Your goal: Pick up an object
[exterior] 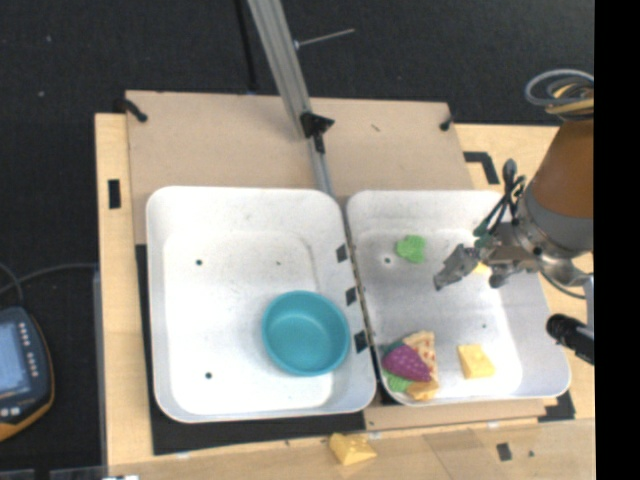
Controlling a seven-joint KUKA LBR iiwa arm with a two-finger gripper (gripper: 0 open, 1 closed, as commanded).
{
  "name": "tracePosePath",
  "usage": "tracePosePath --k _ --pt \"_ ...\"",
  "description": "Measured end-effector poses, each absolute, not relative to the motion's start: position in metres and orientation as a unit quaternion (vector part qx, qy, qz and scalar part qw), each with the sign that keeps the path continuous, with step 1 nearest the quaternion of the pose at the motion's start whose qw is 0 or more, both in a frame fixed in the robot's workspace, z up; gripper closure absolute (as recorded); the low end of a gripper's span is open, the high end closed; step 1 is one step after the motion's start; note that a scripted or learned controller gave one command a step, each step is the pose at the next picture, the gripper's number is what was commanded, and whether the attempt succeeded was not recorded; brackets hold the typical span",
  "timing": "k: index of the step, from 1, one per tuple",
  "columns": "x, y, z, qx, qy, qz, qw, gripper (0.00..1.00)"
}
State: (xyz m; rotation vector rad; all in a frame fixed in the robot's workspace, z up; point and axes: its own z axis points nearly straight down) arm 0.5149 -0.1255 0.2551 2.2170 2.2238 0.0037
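In the right bin (pixel 520 388), a small green object (pixel 410 248) lies near the back left. A purple bunch of grapes (pixel 407 364) sits at the front left against a yellow-orange wedge (pixel 421 346). A yellow block (pixel 476 360) lies to their right. My gripper (pixel 471 272) hovers over the middle right of this bin, to the right of the green object and behind the yellow block. Its two fingers are spread open, with nothing visibly held between them. A teal bowl (pixel 305 332) stands in the left bin (pixel 180 218) at the front right.
A yellow wedge (pixel 351 449) lies on the bench in front of the bins. A metal pole (pixel 285 63) slants in from the top to the divider between the bins. A handheld screen (pixel 20 363) rests at the far left.
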Motion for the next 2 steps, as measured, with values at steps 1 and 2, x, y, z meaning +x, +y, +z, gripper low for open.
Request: tracePosePath --k 1,2 --pt "0.515 -0.126 0.255 0.707 0.707 0.0013 0.001 0.00" --pt "0.516 -0.127 0.192 0.708 0.707 -0.0018 -0.001 0.00"
